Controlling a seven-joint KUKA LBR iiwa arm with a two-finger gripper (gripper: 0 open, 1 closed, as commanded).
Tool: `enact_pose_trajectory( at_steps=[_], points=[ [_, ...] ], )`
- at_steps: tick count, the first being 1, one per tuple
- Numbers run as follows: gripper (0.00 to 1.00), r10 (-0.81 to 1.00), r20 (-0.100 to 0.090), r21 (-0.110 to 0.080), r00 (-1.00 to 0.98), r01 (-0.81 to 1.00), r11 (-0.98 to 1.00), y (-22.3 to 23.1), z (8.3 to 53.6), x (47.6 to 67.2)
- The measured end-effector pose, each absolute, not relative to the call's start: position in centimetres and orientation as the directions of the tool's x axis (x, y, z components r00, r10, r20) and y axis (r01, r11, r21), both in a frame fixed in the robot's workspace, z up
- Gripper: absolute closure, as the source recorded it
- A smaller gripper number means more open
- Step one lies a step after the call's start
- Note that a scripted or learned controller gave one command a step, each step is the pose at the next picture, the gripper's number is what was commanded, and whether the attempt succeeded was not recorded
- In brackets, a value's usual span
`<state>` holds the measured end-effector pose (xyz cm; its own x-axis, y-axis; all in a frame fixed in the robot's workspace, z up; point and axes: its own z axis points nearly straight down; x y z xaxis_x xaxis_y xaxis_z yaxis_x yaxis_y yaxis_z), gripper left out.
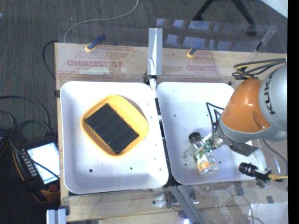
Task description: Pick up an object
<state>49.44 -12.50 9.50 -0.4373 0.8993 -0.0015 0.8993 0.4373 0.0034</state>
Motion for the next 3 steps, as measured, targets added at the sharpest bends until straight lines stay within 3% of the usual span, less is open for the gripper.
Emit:
enact_pose_trajectory(
  at_steps=[1,2,3],
  points=[
    [1.00,0.900,0.000,0.005,-0.436,0.900,0.436,-12.5,10.5,49.5],
    [1.00,0.929,-0.013,0.021,-0.371,0.928,0.371,-15.1,9.5,54.1],
    [1.00,0.810,-0.001,-0.001,-0.586,0.810,0.586,-11.8,17.8,60.4]
  ],
)
